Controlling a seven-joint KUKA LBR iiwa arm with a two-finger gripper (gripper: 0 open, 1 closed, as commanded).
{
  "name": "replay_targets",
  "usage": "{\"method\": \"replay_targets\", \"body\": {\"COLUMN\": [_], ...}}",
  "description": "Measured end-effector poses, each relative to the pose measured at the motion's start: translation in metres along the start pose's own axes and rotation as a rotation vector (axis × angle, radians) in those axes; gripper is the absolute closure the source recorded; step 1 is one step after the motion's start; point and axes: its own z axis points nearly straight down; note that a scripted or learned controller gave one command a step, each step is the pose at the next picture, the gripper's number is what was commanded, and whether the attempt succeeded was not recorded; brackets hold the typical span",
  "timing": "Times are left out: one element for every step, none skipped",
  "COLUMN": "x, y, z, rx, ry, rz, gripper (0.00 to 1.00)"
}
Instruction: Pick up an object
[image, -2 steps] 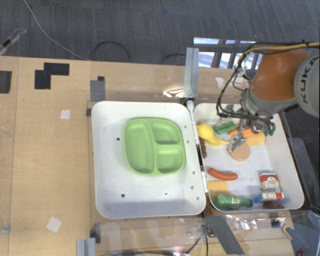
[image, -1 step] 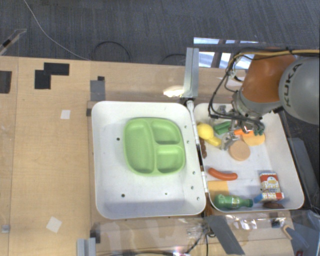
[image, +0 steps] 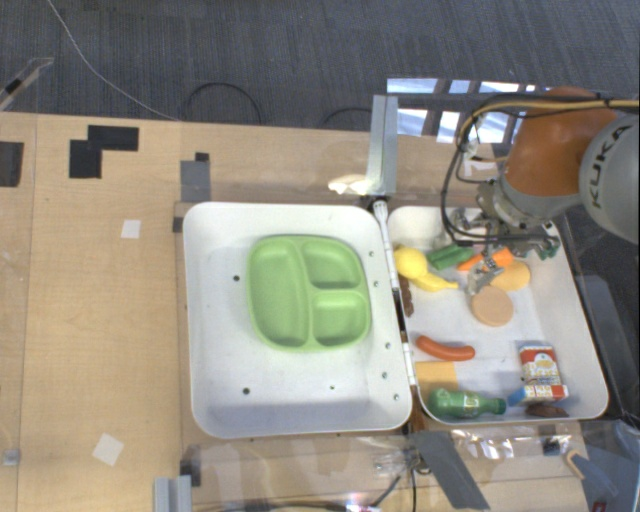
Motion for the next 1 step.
{"method": "replay_targets", "body": {"x": [0.0102], "y": [0.0507], "z": [0.0012], "rx": [-0.005], "ry": [0.002], "rz": [0.183], "gripper": [0.0]}}
